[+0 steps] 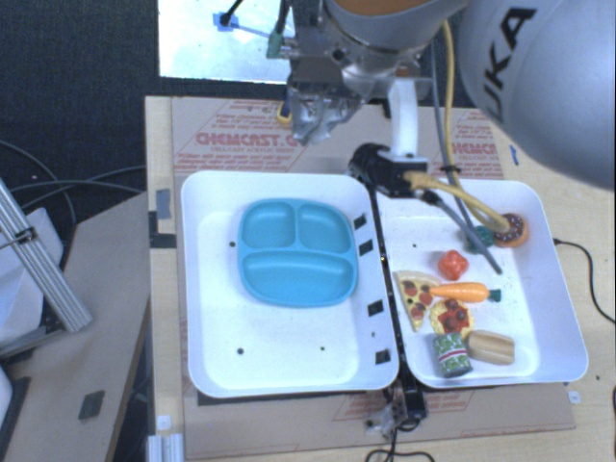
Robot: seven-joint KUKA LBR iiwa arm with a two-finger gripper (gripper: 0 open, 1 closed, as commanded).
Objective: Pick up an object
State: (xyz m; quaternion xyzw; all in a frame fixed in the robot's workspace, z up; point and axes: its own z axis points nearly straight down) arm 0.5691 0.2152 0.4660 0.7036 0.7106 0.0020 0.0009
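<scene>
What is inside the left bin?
A blue divided plate lies in the left bin, its three compartments bare. Whatever sits under the plate is covered.

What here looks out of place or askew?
Nothing is spilled or broken. The toy food sits bunched in the right bin: donut, tomato, carrot, pizza, can. The plate lies flat in the left bin.

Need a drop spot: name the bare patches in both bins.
Left bin: free in front of the blue plate. Right bin: free at the right wall, beyond the carrot. Crowded around pizza, can, bread roll.
</scene>
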